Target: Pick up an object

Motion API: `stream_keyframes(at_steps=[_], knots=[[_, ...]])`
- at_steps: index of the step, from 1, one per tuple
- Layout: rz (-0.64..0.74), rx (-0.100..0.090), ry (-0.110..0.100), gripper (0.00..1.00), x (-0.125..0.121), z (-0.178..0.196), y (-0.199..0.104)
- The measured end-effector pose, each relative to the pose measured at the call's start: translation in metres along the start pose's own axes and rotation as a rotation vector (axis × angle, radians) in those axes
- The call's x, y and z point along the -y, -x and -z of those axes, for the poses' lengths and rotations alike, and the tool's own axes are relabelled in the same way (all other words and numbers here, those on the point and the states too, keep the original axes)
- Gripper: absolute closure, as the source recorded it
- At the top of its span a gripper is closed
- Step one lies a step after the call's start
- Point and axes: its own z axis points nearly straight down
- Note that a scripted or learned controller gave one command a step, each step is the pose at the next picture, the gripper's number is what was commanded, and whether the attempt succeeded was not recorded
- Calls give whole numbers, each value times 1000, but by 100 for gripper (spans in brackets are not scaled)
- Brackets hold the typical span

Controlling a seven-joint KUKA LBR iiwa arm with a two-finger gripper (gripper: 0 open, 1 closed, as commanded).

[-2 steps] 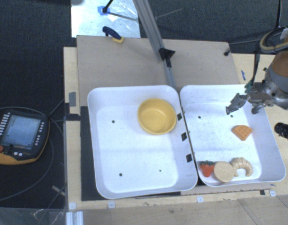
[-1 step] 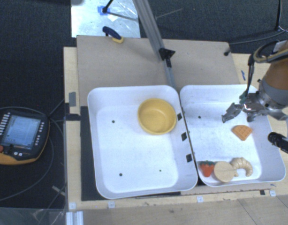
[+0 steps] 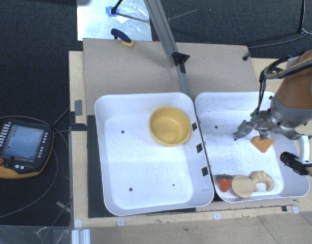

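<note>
My gripper (image 3: pixel 252 130) hangs over the right bin (image 3: pixel 217 105), near its right side, with its fingers spread open and nothing between them. Just below and to the right of it, an orange heart-shaped piece (image 3: pixel 262 144) lies on the bin floor. Along the bin's front wall lie a small red fruit (image 3: pixel 224 182), a round beige disc (image 3: pixel 242 186) and a croissant-shaped piece (image 3: pixel 263 179), all close together. A yellow bowl (image 3: pixel 169 125) stands upright at the back of the left bin (image 3: pixel 110 151).
A metal pole (image 3: pixel 166 32) slants down from the top and ends at the back rim between the bins. A black fitting (image 3: pixel 293 162) on the arm sticks out over the right bin's right edge. A teach pendant (image 3: pixel 21 146) lies on the floor at left.
</note>
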Motion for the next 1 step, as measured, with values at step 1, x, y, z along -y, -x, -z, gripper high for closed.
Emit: stream_keyframes(at_steps=[1], knots=[[0,1,5,100,-1,13,1]])
